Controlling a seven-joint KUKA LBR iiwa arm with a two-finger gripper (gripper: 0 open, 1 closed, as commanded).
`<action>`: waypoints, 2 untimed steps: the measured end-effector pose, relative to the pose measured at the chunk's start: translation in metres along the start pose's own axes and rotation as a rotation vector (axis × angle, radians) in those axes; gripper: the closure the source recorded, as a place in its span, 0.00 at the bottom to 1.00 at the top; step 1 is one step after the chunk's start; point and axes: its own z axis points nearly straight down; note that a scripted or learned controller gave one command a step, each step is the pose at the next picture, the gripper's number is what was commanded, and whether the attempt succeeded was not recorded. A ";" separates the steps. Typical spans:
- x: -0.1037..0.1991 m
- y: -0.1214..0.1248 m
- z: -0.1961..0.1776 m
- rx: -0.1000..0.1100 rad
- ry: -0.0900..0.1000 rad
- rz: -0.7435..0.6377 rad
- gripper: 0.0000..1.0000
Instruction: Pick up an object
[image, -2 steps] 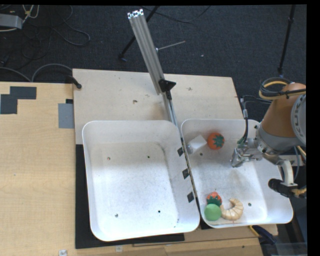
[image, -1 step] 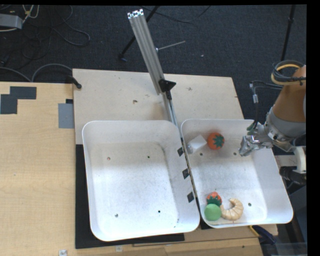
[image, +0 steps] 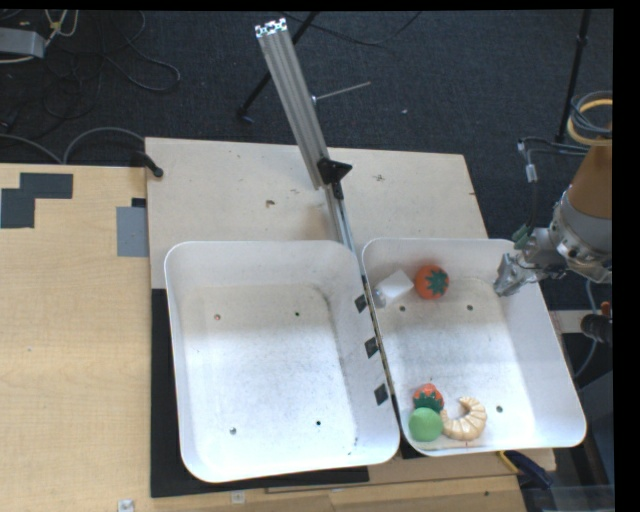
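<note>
nearest the camera, in the front corner of the right-hand shallow white plastic bin (image: 560, 395), lie three toys bunched together: a round green ball (image: 425, 424), a small red-and-green strawberry-like piece (image: 428, 394) touching it from behind, and a curved tan croissant-shaped toy (image: 466, 419) just beside the ball. the croissant's long axis curls in an arc, its ends pointing roughly toward the bin's left. the left-hand shallow white plastic bin (image: 200, 400) sits alongside, their rims meeting at a row of black clips.

farther back in the right bin, near its far left corner, a red tomato-like toy with a green top (image: 432, 282) rests just beside a small white block (image: 394, 287); the tomato is round, with no clear long axis, its green cap facing up.

at the bin's far right rim sits the grey two-finger gripper (image: 508, 277), with nothing visible between its fingers; whether they are spread or closed i cannot tell.

the step looks like the approach: no object is chosen yet. the next move likely calls for travelling left over the bin and descending on one toy, the lone tomato seeming easier than the crowded cluster.
</note>
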 end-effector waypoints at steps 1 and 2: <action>0.061 -0.011 0.001 0.007 0.004 -0.003 1.00; 0.120 -0.015 -0.010 0.007 0.005 -0.004 1.00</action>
